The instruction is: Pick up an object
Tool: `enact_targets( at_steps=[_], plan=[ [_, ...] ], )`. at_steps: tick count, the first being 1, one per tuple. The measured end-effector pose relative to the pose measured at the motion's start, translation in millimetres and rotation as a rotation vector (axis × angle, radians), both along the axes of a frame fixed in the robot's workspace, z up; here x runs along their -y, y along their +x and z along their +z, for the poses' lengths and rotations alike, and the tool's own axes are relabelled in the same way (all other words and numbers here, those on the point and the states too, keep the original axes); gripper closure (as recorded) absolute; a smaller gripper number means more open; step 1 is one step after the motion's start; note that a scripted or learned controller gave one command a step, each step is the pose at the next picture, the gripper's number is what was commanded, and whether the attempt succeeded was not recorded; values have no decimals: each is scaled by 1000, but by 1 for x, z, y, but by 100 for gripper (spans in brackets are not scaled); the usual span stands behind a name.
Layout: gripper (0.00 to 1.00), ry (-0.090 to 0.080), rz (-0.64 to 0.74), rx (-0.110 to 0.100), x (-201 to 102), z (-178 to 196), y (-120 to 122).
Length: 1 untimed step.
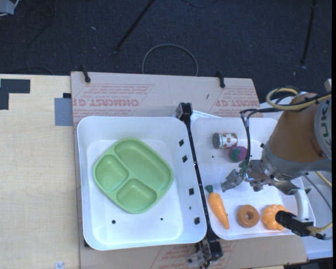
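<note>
Carrot (218,209) serves as the landmark: a smooth, tapered orange toy with a small green stem, lying at a slant on the floor of the right bin (204,150), close to the divider between the two bins. Just to its right sits a ring-shaped doughnut (247,216) with a tan, matte surface, and beyond that an orange, lumpy, rounded piece (271,217) (partly covered by a black part of the arm). Up and to the right of the carrot hangs the gripper (233,180), a grey metal fitting just above the bin floor, apart from the carrot; whether it is spread or closed I cannot tell, and nothing shows between its tips. Farther up from the carrot lies a small cylindrical can (224,140) on its side, with a purple-and-green rounded object (238,153) just beside it. Left of the carrot, across the divider, the left bin (92,217) holds a glossy green plastic plate (133,174) with three compartments and rounded corners.
</note>
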<state>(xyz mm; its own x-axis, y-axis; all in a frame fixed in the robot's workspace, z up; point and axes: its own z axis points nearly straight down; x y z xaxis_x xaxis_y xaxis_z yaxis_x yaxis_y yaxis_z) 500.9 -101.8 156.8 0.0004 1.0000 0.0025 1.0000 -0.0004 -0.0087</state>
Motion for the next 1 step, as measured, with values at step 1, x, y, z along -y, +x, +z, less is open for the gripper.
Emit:
enact_targets(
  at_steps=[1],
  plan=[
    [0, -7, -2, 14, 1, -60, 0]
  ],
)
